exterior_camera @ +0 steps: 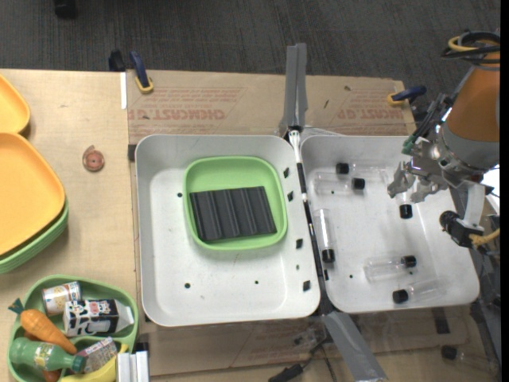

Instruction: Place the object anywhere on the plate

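Left bin (159, 293): green plate (270, 173) carrying a dark ribbed mat (232, 213), well apart from gripper (409, 183). Right bin (358, 293): clear tubes with black caps, one (390, 269) lying near front; slippery, prone to rolling or slipping from grasp. Fingers: state cannot be told, poised at far right.

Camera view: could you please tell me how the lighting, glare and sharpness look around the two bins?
Camera view: lighting is even and soft, with faint shadows; the square green plate with its dark ribbed mat is sharp; the clear plastic tubes with black caps nearly vanish against the bright right white bin; the arm's metal tool looks slightly blurred, its details hard to read.
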`<state>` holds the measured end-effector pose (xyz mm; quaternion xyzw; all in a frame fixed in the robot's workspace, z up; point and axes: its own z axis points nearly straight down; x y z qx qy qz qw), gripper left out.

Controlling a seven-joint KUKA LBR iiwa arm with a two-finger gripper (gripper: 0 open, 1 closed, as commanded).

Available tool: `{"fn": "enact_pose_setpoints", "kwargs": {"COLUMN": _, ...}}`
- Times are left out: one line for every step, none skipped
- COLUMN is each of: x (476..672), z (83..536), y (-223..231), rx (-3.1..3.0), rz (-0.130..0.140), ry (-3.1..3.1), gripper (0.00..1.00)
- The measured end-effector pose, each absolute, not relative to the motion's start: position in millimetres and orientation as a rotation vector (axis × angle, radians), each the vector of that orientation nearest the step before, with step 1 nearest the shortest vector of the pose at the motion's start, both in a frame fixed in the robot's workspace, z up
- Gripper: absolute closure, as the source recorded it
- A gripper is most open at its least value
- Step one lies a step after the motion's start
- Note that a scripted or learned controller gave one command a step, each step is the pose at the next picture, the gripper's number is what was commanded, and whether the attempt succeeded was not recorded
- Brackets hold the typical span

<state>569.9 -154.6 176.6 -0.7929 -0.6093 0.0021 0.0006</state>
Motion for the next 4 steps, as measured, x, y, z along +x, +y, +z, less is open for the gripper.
{"fn": "enact_pose_setpoints", "kwargs": {"x": 550.3, "z": 201.1, "y": -127.2, "rx": -2.459, "rz": 0.005, "ry": -1.952, "gripper": 1.0}}
{"fn": "enact_pose_setpoints", "kwargs": {"x": 530.6, "z": 182.3, "y": -116.1, "rx": -2.331, "rz": 0.004, "ry": -2.103, "gripper": 1.0}}
{"fn": "enact_pose_setpoints", "kwargs": {"x": 519.2, "z": 191.0, "y": -92.5, "rx": -2.105, "rz": 0.003, "ry": -2.33, "gripper": 1.0}}
{"fn": "enact_pose_setpoints", "kwargs": {"x": 523.7, "z": 196.3, "y": -69.9, "rx": -2.008, "rz": 0.003, "ry": -2.414, "gripper": 1.0}}
